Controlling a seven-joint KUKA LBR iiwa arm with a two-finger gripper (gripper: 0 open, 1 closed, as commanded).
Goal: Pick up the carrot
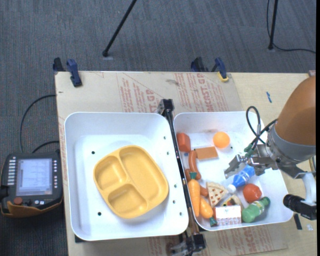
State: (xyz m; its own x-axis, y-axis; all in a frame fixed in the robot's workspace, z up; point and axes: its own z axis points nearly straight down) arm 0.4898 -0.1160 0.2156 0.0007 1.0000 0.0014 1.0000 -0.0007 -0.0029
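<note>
The carrot [194, 195] is a long orange piece with a green top, lying along the left wall of the right bin [202, 120], near its front. My gripper [235, 166] hovers over the middle of that bin, to the right of the carrot and a little farther back. Its fingers stand open with nothing between them. A blue bottle [244, 176] lies just under and in front of the gripper.
Around the carrot lie a sausage [193, 165], a pizza slice [216, 192], a second orange piece [206, 209] and a white box [228, 214]. A tomato [252, 191], a green item [255, 209], toast [206, 153] and an orange ball [221, 140] share the bin. The left bin holds a yellow divided plate [130, 181].
</note>
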